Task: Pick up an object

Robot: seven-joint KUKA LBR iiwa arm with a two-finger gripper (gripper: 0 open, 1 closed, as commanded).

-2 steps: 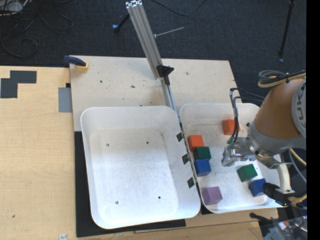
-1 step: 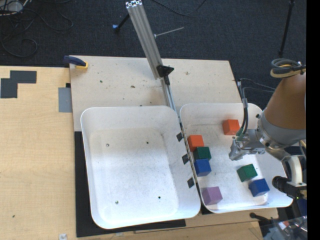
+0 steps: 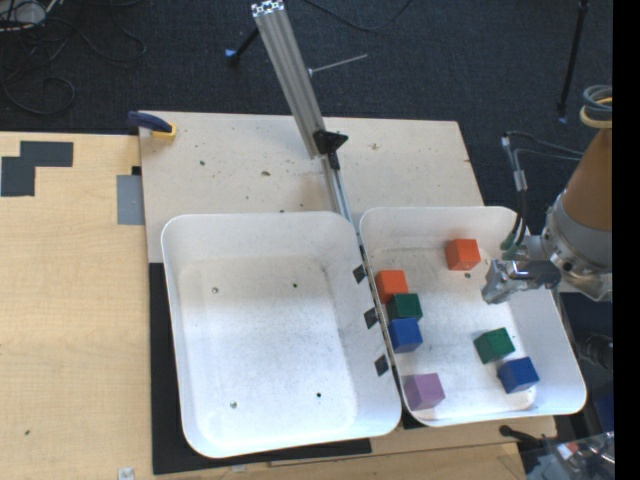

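Stock on the desk [image 3: 250, 158]: two shallow white bins side by side.

Left bin [image 3: 200, 268] — I am seeing bare white floor with a few dark specks.

Right bin [image 3: 560, 388] — it is holding seven blocks:
- orange block [image 3: 462, 254], toward the far side, standing apart from the rest;
- second orange block [image 3: 390, 284], against the wall shared with the left bin;
- small green block [image 3: 405, 306], touching that orange one on its near side;
- blue block [image 3: 405, 333], next down the same wall, touching the green;
- purple block [image 3: 424, 390], near the front corner;
- dark green block [image 3: 493, 345], toward the outer side;
- second blue block [image 3: 518, 374], just beside the dark green one, nearer the front rim.

My gripper [image 3: 497, 286] — I am hanging it over the right bin, between the far orange block and the dark green block, near both. Whether it is spread or pressed together I cannot tell; the metal end is too blurred to read.

Progress: nothing is showing in my gripper, and every block is lying on the bin floor. I am judging the pick as not yet done — choosing a block, descending on it, closing and lifting are all remaining. The dark green block and the far orange block are looking like the closest candidates.
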